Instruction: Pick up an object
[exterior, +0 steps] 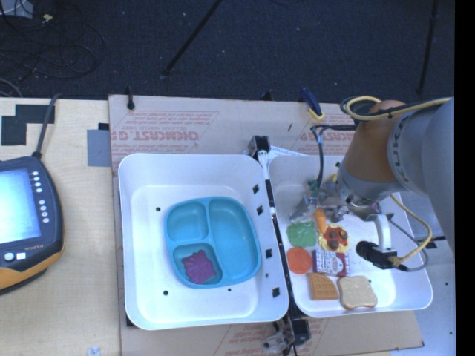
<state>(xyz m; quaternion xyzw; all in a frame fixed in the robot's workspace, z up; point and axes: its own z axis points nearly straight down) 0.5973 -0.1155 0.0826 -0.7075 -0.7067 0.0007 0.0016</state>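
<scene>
The grey arm [415,147] reaches in from the right and bends down over the right bin [415,291], with its gripper [324,201] low in the upper left part of that bin. From here I cannot tell whether the gripper is spread or closed, and nothing can be seen held in it. Just below it lies a small orange carrot-shaped piece [320,219], very near or touching the gripper. Beside that sits a green lump [301,233], with a yellow slice with red spots [335,238] to its right. Further toward the front of the bin are a round orange-red piece [299,260], a small purple and white packet [329,262], a brown cracker [323,287] and a slice of bread [358,293], all crowded close together. The left bin [141,199] holds a blue divided plate [234,228], and a purple lump [198,266] rests in its lower left compartment. Both bins stand on a sheet of cardboard [163,128], and a handheld control screen [22,217] lies on the bench well to the left.
</scene>
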